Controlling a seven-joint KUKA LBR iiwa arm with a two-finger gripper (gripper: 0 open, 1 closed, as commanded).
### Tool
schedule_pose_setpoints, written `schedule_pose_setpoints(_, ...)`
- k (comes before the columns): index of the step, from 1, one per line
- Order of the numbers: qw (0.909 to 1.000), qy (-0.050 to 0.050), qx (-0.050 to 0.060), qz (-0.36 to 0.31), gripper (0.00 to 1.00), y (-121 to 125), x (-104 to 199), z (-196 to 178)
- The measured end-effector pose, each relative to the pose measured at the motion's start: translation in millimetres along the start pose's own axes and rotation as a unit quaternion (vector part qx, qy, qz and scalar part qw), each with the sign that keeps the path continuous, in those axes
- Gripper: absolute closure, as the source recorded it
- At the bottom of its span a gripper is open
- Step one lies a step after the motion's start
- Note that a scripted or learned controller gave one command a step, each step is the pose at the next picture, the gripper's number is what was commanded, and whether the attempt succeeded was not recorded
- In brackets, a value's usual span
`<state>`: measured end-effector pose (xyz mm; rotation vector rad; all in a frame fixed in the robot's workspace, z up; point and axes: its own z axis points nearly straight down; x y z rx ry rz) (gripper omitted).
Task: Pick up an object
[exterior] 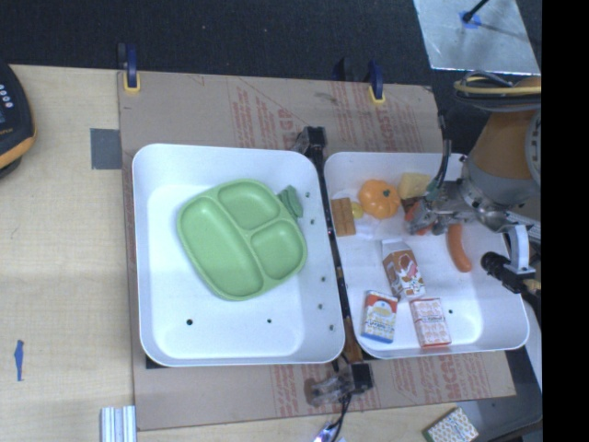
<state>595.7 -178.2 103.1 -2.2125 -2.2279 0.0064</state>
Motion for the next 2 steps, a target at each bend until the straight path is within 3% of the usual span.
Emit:
schedule_pose_setpoints(1,1.0000,0.001,-0.004,-0.001,1.00,28,51,-46)
schedule_pose_setpoints(2,1.0000,0.002,-0.003,-0.001,1.00,29,112,-92)
